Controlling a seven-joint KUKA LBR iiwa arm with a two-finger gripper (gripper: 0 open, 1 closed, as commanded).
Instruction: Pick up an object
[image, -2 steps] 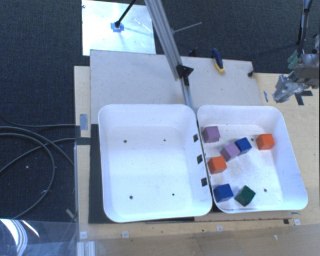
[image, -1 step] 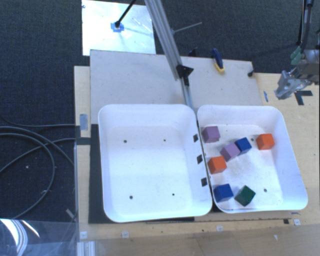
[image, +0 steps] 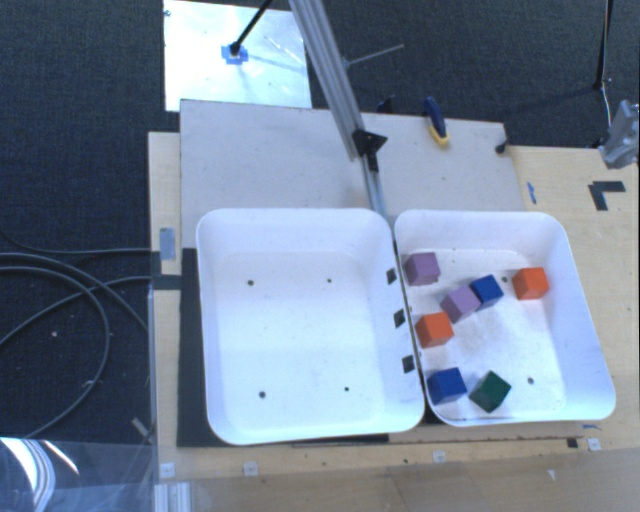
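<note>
Two shallow white bins sit side by side on a pale plywood counter (image: 560, 175). Both are smooth plastic w/ rounded corners and a rolled lip. The left bin (image: 205, 300) shows a flat floor w/ four small dark dots. Black clips join the shared rims.

The right bin (image: 568, 262) holds the task's things: seven small blocks, cube-shaped, matte, solid colours.
- purple cube (image: 421, 267), near the bin's top-left corner, close to the shared wall
- lilac cube (image: 461, 303), turned at an angle, touching the blue cube (image: 486, 290) at its upper right
- orange cube (image: 531, 283), apart, toward the right wall
- second orange cube (image: 434, 329), just below-left of the lilac one, near the shared wall
- second blue cube (image: 446, 385) and dark green cube (image: 490, 391), close together at the bin's near edge; green one sits tilted

Behind the bins lies a flat grey speckled board (image: 270, 150). A slim aluminium bar (image: 335, 75) slants down to the bins' junction. A blue-and-yellow clamp (image: 435, 120) sits on the board's far edge.

A grey piece of the arm (image: 622, 135) shows at the right edge, well apart from the cubes. Can't tell how the jaws stand.

Black cables (image: 50, 300) loop over dark carpet at left.
</note>
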